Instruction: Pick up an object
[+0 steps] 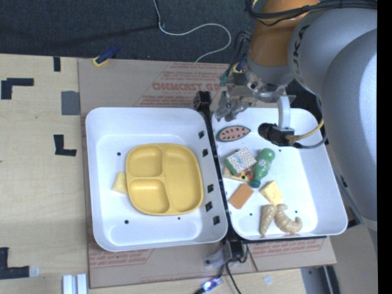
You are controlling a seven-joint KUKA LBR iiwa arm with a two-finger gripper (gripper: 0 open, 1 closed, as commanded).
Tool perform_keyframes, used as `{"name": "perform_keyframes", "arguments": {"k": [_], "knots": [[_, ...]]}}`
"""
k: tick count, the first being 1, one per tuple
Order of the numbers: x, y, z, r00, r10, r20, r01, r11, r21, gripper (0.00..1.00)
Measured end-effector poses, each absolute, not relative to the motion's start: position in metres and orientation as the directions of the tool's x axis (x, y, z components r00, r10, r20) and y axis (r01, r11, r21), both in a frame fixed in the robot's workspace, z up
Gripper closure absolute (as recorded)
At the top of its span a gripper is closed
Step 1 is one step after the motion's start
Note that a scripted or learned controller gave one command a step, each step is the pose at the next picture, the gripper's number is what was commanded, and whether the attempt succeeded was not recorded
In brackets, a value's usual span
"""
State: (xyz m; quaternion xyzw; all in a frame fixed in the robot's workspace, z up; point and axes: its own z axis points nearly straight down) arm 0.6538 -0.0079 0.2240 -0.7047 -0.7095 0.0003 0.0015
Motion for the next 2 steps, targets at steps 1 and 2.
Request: {"name": "perform_keyframes", "arguments": {"k": [1, 2], "knots": [[0.643, 0.04, 0.215, -0.006, 1.0, 0.001, 1.0, 0.006, -0.003, 1.0], [0.644, 0.092, 0.214, -0.007, 1.0, 0.001, 1.0, 0.007, -0.002, 1.0]]}}
